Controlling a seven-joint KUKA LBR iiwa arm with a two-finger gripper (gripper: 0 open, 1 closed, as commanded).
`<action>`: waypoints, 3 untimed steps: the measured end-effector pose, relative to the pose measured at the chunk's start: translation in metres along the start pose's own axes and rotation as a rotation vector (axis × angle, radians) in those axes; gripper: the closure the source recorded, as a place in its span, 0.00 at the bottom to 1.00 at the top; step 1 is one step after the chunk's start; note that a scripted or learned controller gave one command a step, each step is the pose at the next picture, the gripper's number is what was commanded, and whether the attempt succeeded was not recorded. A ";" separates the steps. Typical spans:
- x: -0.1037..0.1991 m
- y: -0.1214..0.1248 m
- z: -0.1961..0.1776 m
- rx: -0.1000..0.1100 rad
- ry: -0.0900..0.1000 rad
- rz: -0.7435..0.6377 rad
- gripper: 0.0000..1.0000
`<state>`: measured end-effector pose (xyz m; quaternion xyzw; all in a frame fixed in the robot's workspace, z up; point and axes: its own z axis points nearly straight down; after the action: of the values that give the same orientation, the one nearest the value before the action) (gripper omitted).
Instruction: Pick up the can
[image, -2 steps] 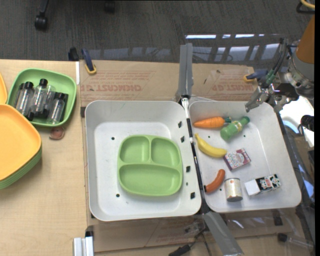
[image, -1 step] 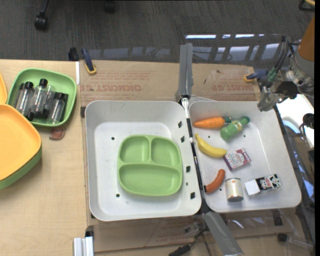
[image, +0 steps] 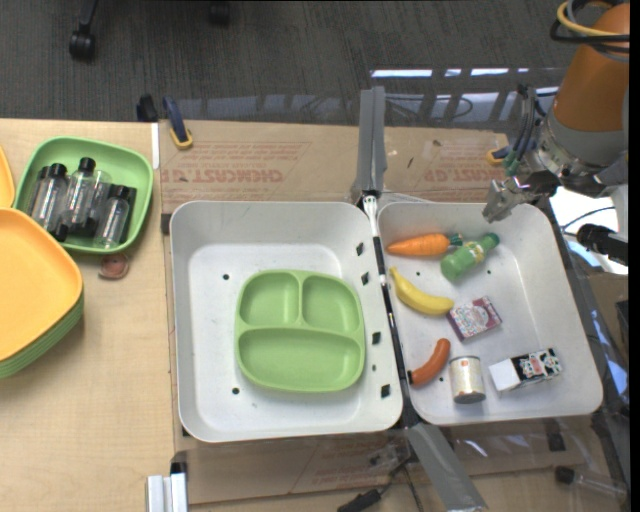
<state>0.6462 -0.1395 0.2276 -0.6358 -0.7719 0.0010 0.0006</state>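
The can (image: 466, 380) is a small silvery cylinder lying near the front of the right bin (image: 572, 300), between a sausage (image: 431, 361) and a black-and-white carton (image: 525, 369). My gripper (image: 503, 197) hangs over the far right corner of that bin, well behind the can and apart from it. Nothing is visible between its fingers.
The right bin also holds a carrot (image: 418, 244), a green bottle (image: 467, 256), a banana (image: 420, 295) and a pink packet (image: 474, 318). The left bin (image: 200, 300) bears a green divided plate (image: 300, 332). A green tray of vials (image: 85, 192) and orange plates (image: 35, 300) sit at left.
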 end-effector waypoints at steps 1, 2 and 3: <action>0.054 0.024 0.018 -0.001 0.000 -0.318 1.00; 0.036 0.020 0.001 -0.003 -0.002 -0.098 1.00; 0.053 -0.016 -0.050 -0.002 -0.001 -0.405 1.00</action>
<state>0.6207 -0.0907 0.2777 -0.4675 -0.8840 0.0004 0.0000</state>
